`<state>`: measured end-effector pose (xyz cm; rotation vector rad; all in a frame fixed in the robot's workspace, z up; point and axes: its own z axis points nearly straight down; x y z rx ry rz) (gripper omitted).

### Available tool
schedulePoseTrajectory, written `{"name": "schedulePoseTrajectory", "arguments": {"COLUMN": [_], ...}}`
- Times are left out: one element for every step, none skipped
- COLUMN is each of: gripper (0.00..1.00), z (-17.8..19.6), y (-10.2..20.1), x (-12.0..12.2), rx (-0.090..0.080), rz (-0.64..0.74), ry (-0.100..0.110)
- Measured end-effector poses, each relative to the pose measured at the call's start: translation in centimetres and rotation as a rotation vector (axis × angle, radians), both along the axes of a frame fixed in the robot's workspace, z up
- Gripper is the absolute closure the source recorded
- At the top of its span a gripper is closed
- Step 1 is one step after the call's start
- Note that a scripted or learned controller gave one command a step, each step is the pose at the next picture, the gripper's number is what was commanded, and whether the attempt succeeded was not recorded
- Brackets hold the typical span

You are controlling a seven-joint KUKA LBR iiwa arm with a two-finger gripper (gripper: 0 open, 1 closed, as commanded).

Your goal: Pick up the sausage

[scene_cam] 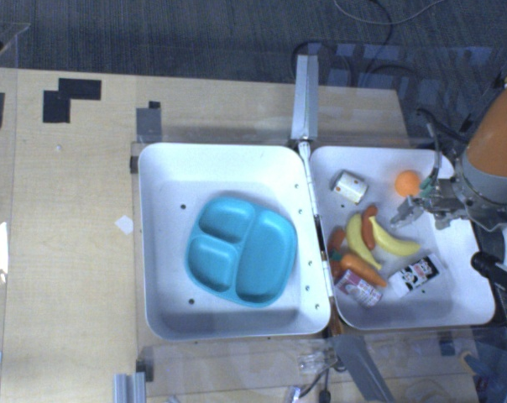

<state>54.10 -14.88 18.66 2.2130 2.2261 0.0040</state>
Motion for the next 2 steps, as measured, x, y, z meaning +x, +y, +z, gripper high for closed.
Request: {"name": "schedulePoseTrajectory", "arguments": {"gripper": [1.00,1.00], "z": [1.2,4.1], "y": [0.1,4.0], "x": [0.2,-4.0], "rx": [0.000,-0.003], "rz": [0.004,0.442], "ry": [-0.006,-0.002]}}
